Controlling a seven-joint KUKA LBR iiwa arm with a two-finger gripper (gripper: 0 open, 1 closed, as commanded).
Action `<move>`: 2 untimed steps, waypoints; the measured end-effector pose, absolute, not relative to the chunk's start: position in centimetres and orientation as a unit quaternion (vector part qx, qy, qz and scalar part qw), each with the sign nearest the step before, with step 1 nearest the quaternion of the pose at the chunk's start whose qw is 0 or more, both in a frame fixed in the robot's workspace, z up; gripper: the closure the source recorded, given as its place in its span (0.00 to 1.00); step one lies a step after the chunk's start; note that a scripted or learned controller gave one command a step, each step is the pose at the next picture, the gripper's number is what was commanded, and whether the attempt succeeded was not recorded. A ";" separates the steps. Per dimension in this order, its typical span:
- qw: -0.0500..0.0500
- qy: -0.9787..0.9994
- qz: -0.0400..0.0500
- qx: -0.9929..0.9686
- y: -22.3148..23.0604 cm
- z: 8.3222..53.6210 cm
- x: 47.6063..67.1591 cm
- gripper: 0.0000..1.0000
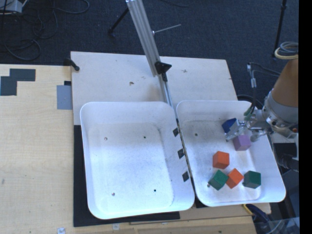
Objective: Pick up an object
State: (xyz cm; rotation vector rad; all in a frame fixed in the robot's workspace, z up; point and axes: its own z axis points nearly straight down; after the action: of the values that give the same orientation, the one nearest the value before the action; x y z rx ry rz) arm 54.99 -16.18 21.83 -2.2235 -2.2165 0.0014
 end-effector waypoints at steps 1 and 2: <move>0.006 -0.706 0.003 -0.708 -11.6 11.3 51.8 0.00; 0.003 -0.705 0.002 -0.709 -11.9 12.6 52.0 1.00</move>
State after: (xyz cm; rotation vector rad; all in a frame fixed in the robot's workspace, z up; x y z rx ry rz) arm 51.99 -11.91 12.61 -2.2246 -2.2108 0.0049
